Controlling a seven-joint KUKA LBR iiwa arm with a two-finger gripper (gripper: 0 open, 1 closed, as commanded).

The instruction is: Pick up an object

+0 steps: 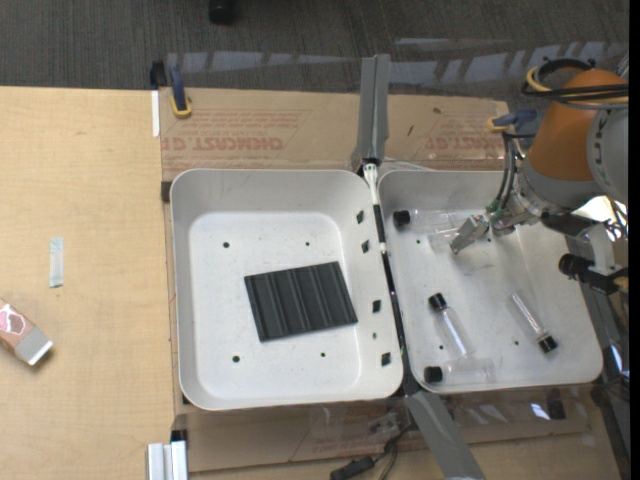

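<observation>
Desk front edge (90, 408): nearest to us, bare tan board; a small pink-and-white packet (20, 334) lies at its left margin, well apart from both bins and so, we judge, outside the arm's working area.

Left bin (185, 268): shallow and white; it holds one dark ribbed mat (300, 300), lying flat and slightly skewed near the middle. Flat and wide, it offers little for two fingers to pinch, in our judgement.

Right bin (585, 353): shallow and white, set edge to edge with the left one along a grey divider. It carries the small pieces we take as pick candidates.

Clear tube, centre (448, 324): lies flat, black cap toward the bin's upper side, angled across the floor.

Clear tube, right (531, 323): lies flat, black cap at its lower end, near the right wall; the two tubes are apart from each other.

Small black pieces (402, 218): one near the upper left corner, another (432, 374) at the lower left corner.

Arm (565, 138): grey with orange band, reaching in from the right over the upper part of the right bin.

End effector (468, 236): low over the upper middle of the right bin, above a faint clear item we cannot identify. We cannot tell how far apart it stands, and we see nothing gripped in it.

Task status: we judge the pick not yet made; both tubes rest on the bin floor, below and well clear of the end effector.
</observation>
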